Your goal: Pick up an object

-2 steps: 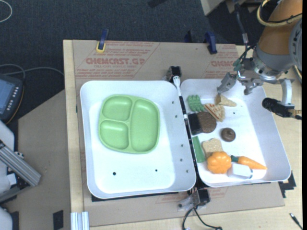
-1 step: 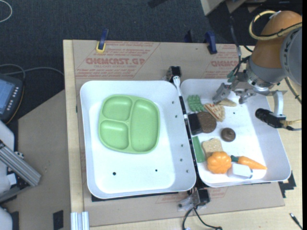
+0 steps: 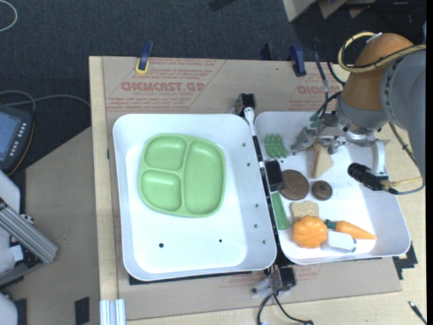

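Note:
My gripper point(image 3: 323, 139) hangs over the far end of the right bin point(image 3: 396, 215), below the grey arm and its orange band point(image 3: 376, 53). Directly beneath it lie a tan stick-like piece point(image 3: 315, 162) and a pale tan wedge point(image 3: 330, 161); whether either is gripped I cannot tell. Closer to the front lie a large brown disc point(image 3: 293, 183), a small brown disc point(image 3: 321, 190), a tan cracker point(image 3: 304, 209), an orange round fruit point(image 3: 309, 231) and a carrot point(image 3: 350, 229). A ribbed green piece point(image 3: 274, 145) lies to the gripper's left.
The left bin point(image 3: 128, 202) holds a green divided plate point(image 3: 183, 175). A black block point(image 3: 273, 175) and a green strip point(image 3: 279, 210) sit along the wall between the bins. A black part with a cable point(image 3: 365, 176) hangs at the right bin's right side. A white block point(image 3: 340, 244) lies under the carrot.

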`<state>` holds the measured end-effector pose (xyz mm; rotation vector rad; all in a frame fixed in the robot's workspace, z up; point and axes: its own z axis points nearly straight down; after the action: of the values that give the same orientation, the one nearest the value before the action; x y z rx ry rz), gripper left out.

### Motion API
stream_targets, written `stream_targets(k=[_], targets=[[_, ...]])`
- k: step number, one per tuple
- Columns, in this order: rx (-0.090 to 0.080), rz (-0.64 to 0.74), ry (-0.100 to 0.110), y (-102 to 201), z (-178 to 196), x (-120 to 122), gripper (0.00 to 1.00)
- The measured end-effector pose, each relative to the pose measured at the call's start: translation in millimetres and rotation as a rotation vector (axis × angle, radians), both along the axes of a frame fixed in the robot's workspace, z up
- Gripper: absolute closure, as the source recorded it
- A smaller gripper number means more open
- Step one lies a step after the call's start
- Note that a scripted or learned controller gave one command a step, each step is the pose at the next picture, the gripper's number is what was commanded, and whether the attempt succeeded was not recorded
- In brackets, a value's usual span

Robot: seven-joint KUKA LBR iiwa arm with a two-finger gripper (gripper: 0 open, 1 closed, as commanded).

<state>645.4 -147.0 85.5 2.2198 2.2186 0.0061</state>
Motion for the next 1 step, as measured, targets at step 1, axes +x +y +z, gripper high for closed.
stream_targets(k=[1], targets=[[-0.002,0.000,0.000,-0.5,10.8,-0.7,1.00]])
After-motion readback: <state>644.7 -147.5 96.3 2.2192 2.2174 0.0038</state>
